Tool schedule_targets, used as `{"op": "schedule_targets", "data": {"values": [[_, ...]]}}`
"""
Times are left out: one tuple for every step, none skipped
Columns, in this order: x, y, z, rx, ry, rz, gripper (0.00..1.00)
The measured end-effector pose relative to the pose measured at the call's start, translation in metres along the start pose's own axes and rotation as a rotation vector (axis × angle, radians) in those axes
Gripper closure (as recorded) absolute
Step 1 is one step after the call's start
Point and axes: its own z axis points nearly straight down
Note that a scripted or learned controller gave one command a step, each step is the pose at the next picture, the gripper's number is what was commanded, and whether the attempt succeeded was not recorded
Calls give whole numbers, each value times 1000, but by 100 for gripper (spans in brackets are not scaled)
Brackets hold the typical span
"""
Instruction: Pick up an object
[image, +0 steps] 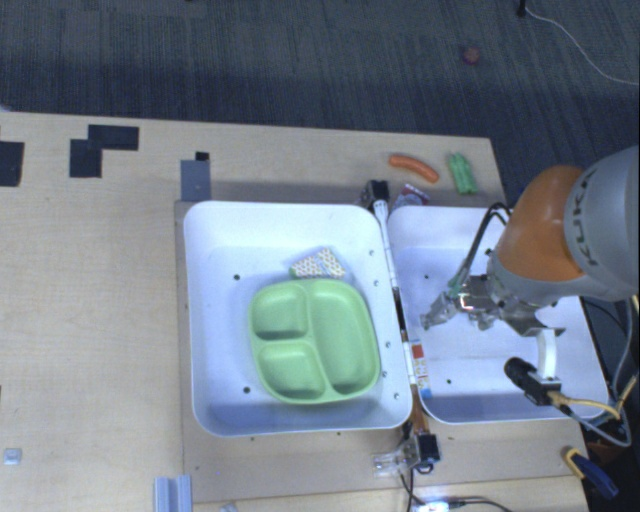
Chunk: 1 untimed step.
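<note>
A pale green divided plate (312, 340) lies in the left bin (215, 300). Just behind it, touching its far rim, sits a small wedge with a dotted pattern (318, 264). My gripper (438, 314) hangs low over the floor of the right bin (440, 250), close to the wall between the two bins. I see nothing gripped in it. The arm's orange band (535, 235) sits above the right bin.
On the bench behind the right bin lie an orange sausage-shaped thing (413, 167), a green thing (461, 172) and a small purple item (412, 193). A black and white marker-like thing (379, 200) rests at the far end of the shared wall.
</note>
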Motion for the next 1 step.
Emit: {"op": "schedule_targets", "data": {"values": [[-94,0,-4,-6,-4,3,0]]}}
